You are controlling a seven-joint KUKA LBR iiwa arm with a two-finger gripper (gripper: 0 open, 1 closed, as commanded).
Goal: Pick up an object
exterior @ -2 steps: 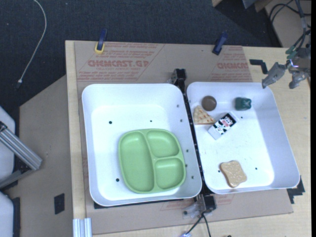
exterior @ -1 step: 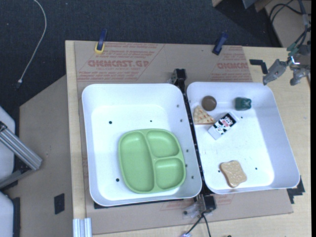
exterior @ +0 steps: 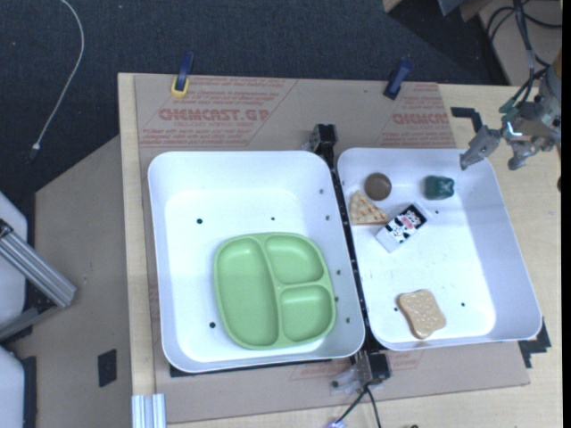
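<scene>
We see the arm cut off at right. Its two-finger gripper [exterior: 498,152] hangs open, empty, over the right white bin's [exterior: 500,266] far corner

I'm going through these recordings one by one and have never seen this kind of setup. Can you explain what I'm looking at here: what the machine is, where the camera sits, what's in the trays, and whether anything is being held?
One camera looks down at a slant on a bench with two shallow white trays. The left bin holds a green divided plate. The right bin holds the small things to be picked: a brown round piece, a dark green lump, a waffle-like piece, a black and white block and a toast-shaped piece. The machine is a robot arm reaching in from the right; its gripper hangs at the right bin's upper right corner. Its fingers look spread, with nothing between them, so nothing is held.
</scene>
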